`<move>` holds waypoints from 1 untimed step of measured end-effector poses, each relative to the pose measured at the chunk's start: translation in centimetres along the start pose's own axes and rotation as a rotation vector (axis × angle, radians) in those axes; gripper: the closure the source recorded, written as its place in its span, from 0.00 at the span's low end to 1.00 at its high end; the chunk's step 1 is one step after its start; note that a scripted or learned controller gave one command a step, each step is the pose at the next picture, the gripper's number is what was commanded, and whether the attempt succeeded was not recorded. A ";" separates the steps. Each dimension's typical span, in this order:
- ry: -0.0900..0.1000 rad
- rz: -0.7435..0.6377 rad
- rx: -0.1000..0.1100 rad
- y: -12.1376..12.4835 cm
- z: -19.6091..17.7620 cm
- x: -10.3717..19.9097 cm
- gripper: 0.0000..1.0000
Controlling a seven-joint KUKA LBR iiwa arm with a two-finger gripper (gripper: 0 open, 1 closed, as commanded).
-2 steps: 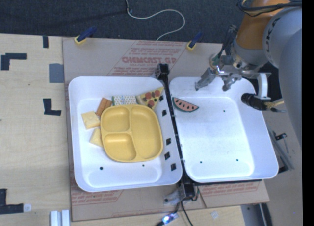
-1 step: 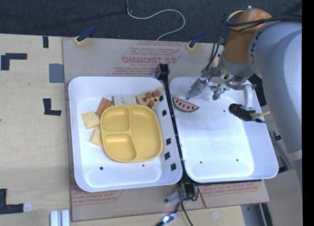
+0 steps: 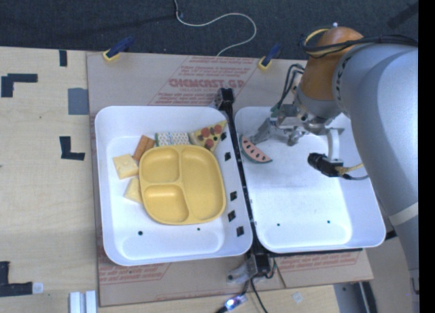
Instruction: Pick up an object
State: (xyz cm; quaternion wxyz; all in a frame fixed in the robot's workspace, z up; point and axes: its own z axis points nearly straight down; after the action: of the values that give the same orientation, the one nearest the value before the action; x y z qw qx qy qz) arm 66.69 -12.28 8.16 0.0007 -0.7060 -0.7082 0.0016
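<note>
A toy watermelon slice (image 3: 257,153) lies in the right bin (image 3: 319,233), near its left wall and towards the back. My gripper (image 3: 266,133) hangs just above and to the right of the slice, close to it, reaching in from the right under the orange band of the wrist. Nothing can be seen held in it. In the left bin (image 3: 170,247) a yellow divided plate (image 3: 182,184) takes up the middle.
Around the plate's back and left sides lie a pizza slice (image 3: 209,134), a speckled white piece (image 3: 171,139), a brown piece (image 3: 143,147) and two pale yellow crackers (image 3: 126,166). The bins' shared wall (image 3: 236,169) runs right beside the watermelon slice.
</note>
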 end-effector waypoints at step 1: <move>0.000 -0.001 -0.002 0.1 -1.3 0.0 1.00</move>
State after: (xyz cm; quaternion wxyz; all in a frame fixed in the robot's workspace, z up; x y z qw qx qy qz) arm 66.78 -12.23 9.43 -0.0002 -0.7057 -0.7085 0.0011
